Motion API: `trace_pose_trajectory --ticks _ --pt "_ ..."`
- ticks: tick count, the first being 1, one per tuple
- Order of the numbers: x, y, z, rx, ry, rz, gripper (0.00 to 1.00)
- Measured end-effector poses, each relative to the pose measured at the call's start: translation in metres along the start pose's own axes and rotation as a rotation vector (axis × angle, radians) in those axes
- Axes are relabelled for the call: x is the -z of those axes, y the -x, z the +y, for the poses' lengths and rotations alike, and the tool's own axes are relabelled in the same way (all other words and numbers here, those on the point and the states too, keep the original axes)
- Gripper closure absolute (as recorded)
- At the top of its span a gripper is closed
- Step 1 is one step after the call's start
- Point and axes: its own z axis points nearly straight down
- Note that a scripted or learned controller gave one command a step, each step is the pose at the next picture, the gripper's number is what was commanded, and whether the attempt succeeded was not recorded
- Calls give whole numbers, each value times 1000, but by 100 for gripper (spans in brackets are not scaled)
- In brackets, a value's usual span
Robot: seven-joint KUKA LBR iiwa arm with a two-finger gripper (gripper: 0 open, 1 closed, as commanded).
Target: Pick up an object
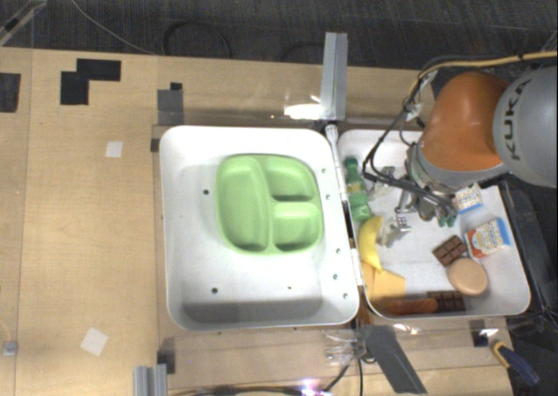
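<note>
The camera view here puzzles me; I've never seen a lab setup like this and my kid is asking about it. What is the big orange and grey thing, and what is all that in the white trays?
The picture is taken by one fixed camera above a wooden bench, looking down at a slant. The orange and grey shape is a robot arm reaching in from the right. Its gripper, a two-finger claw for picking things up, hangs over the right bin; the picture does not show clearly whether it grips anything.

The left bin holds a green divided tray. The right bin holds small toy-like foods: a banana, a yellow wedge, a brown chocolate piece, a round tan piece, a small carton and green items along the left wall.
</note>
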Motion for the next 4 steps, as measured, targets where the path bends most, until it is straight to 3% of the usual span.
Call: trace_pose_trajectory --ticks 1,2,3,4 --pt "0 4 -1 3 1 1 0" --pt "1 -16 5 -176 0 -3 0" --pt "29 -13 -60 -140 -2 3 0" --pt "-3 59 -42 -34 2 1 0"
